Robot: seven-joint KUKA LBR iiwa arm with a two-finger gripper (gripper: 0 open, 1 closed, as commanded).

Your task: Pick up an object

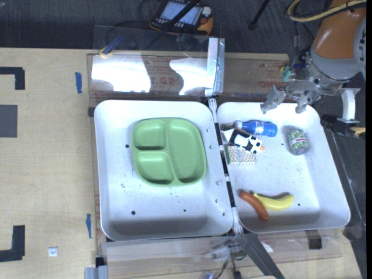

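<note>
Hand (287,100) open and holding nothing, above far rim of right bin (331,173), near blue bottle (259,128): probably light, stiff, slippery; best gripped across middle.

Two bins sit side by side on the tabletop (46,156). The left bin (110,202) holds a divided tray (170,151) at its centre. In the right bin (314,179), a bottle (257,127) lies near the rear, a toy cow (246,142) just in front of it, and a small packet (240,156) in front of that. A round object (297,140) lies to the right. A banana (275,201) and a sausage (254,204) lie touching near the front. The claw (287,100) hangs above the rear rim.
</note>
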